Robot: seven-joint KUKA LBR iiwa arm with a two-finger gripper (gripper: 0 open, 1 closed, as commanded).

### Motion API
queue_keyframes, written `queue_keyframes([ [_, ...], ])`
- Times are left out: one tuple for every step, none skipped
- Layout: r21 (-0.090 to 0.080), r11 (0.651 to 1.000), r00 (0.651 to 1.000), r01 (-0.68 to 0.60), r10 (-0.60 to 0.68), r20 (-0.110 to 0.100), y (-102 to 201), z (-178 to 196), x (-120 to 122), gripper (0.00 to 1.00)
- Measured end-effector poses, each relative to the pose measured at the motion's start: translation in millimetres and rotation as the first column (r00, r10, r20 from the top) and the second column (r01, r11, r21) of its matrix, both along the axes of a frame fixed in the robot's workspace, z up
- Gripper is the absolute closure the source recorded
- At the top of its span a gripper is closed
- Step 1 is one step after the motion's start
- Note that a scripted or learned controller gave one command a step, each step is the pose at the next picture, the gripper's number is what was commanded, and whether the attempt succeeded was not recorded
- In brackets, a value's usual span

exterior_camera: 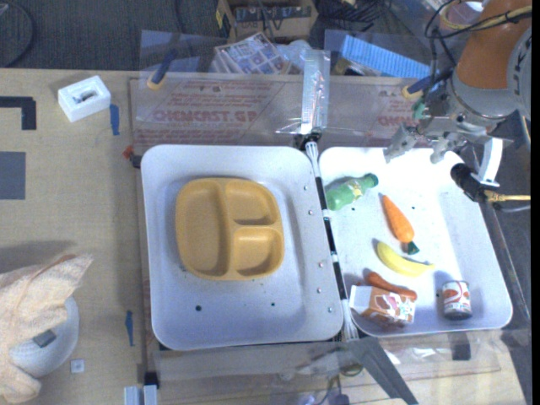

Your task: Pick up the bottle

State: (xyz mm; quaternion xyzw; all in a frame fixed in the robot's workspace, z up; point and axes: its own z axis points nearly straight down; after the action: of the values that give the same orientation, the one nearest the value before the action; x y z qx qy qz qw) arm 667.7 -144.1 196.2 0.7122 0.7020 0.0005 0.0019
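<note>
A small green bottle (348, 191) with a yellow cap lies on its side at the upper left of the right bin (481, 251), close to the divider between the bins. My gripper (418, 149) hangs over the far edge of that bin, up and to the right of the bottle and apart from it. Its fingers stand open with nothing between them.
In the right bin lie a carrot (397, 218), a banana (402, 261), a red-and-white can (456, 299) and an orange-and-white carton (385, 305). The left bin (160, 294) holds a yellow divided plate (229, 228). A clear plastic wall (219, 112) backs both bins.
</note>
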Motion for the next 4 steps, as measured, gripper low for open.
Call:
queue_keyframes([
  [0.001, 0.999, 0.999, -0.053, 0.053, -0.002, 24, -90, -1, 0.0],
  [0.003, 0.967, 0.967, -0.255, 0.255, -0.005, 49, -104, -55, 0.0],
  [0.0, 0.976, 0.976, -0.219, 0.219, 0.004, 38, -108, -133, 0.0],
  [-0.001, 0.973, 0.973, -0.23, 0.23, 0.006, 46, -107, -161, 0.0],
])
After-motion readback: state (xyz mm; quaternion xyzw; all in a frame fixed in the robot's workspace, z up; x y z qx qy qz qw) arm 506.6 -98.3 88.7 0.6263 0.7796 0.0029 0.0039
